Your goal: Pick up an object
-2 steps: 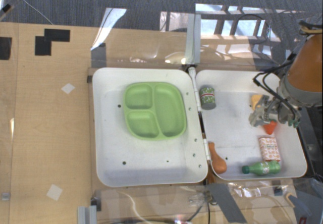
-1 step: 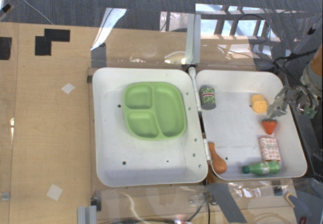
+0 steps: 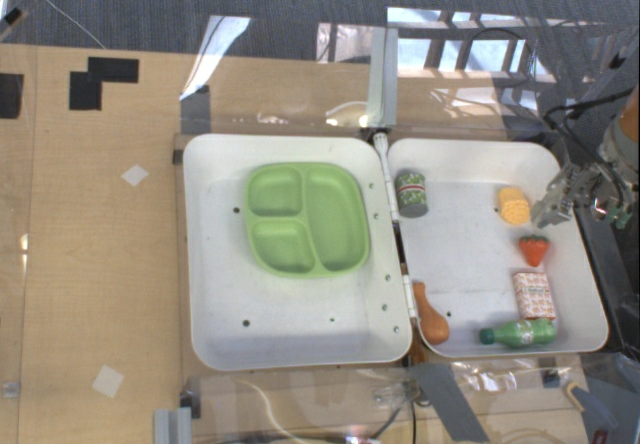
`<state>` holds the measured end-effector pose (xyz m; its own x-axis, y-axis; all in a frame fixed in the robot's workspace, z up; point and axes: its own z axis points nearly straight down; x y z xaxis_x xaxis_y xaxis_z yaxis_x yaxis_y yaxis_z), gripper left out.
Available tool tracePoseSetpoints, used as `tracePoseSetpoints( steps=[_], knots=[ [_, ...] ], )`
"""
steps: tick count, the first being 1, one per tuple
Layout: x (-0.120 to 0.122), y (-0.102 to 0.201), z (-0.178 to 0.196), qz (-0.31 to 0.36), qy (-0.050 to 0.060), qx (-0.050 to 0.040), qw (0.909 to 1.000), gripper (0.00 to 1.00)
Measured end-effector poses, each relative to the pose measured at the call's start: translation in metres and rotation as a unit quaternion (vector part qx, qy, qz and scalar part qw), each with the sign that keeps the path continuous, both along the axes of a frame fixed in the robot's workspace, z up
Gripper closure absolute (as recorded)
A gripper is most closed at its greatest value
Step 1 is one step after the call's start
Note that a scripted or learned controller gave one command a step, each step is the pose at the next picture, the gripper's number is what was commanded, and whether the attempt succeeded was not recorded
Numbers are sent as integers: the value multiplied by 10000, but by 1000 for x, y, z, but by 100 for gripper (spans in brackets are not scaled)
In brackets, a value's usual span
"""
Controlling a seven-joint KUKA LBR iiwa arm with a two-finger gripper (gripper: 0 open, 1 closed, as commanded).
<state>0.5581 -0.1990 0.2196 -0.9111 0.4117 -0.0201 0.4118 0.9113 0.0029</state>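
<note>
The right white bin (image 3: 470,282) holds several small items: a green can (image 3: 410,192) at its left wall, a yellow corn piece (image 3: 513,205), a red strawberry (image 3: 535,250), a pink-and-white box (image 3: 533,294), a green bottle (image 3: 518,334) lying flat, and an orange-brown drumstick (image 3: 430,317) at the lower left. My gripper (image 3: 553,210) hangs at the bin's right edge, just right of the corn and above the strawberry, with nothing visibly between its fingers.
The left white bin (image 3: 215,312) carries a green divided plate (image 3: 305,219). A metal post (image 3: 382,82) rises behind the divider between the bins. Cables and arm parts (image 3: 610,162) crowd the far right.
</note>
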Motion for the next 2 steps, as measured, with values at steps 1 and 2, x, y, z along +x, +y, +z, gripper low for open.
tracePoseSetpoints(
  steps=[1, 2],
  knots=[
    [-31, -7, 31, -2288, 44, 44, 9734, 100],
    [-65, -7, 8, -4999, 52, 74, 8661, 100]
  ],
)
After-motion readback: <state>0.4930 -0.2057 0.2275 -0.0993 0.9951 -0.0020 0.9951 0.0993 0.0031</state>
